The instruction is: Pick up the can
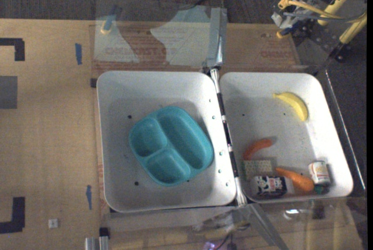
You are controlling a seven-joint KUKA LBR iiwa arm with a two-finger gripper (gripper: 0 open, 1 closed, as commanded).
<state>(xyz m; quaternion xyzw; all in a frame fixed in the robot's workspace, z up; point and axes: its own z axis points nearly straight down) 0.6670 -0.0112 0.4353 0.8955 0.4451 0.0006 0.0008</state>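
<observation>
The wooden bench carries two shallow white plastic bins side by side, with dark tape marks along its left edge. The left bin holds a teal plastic divided tray with three compartments, lying at a slant near the bin's middle.

The right bin holds the smaller things. A yellow banana lies toward its far right part, well apart from the rest. An orange carrot-shaped piece sits near the bin's left wall, and just below it lies a small greenish square pad. Along the near wall rests a black-and-white carton on its side, touching a second orange carrot-shaped piece. The small can with a white and red label stands in the near right corner — just beside that second orange piece.

The grey arm's gripper hangs at the upper right, beyond the bins and over the bench's far edge, with yellow cables around it — whether it is open or closed cannot be told.
</observation>
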